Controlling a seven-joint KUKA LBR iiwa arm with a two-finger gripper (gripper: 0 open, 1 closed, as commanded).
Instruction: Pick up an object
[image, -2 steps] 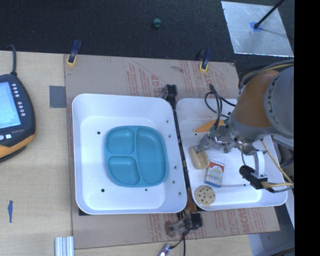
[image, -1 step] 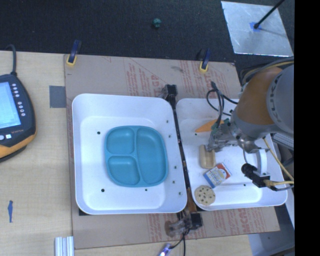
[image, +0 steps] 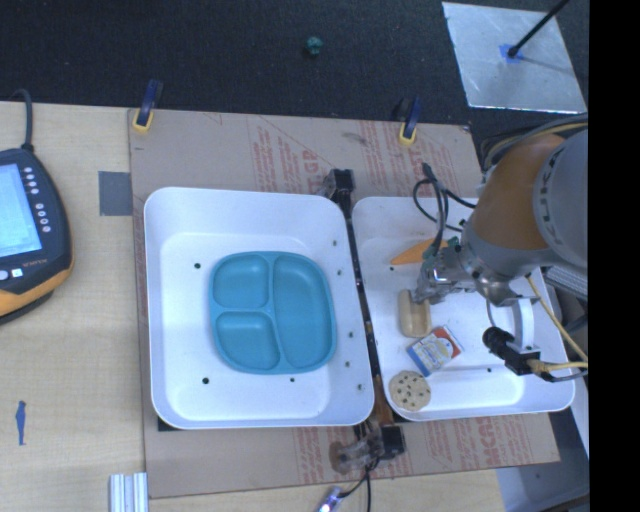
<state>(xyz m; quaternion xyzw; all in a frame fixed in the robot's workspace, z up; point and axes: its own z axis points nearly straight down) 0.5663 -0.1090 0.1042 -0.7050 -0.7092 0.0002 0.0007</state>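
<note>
Two white bins are being carried by the bench (image: 80, 330). In the right bin (image: 540, 398), the gripper (image: 432, 285) is being held just above a tan block (image: 413, 314), at that bin's nine o'clock side. How its tips are standing cannot be told.

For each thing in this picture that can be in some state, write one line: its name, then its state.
Left bin: holds the blue plate.
Blue divided plate: lying flat, right way up, nothing in its compartments.
Right bin: holds several small items, with the arm over it.
Gripper: low in the right bin, just above the tan block.
Tan block: lying on the bin floor.
Round cookie: lying flat.
Small packet: lying flat.
Handheld screen: lit.
</note>
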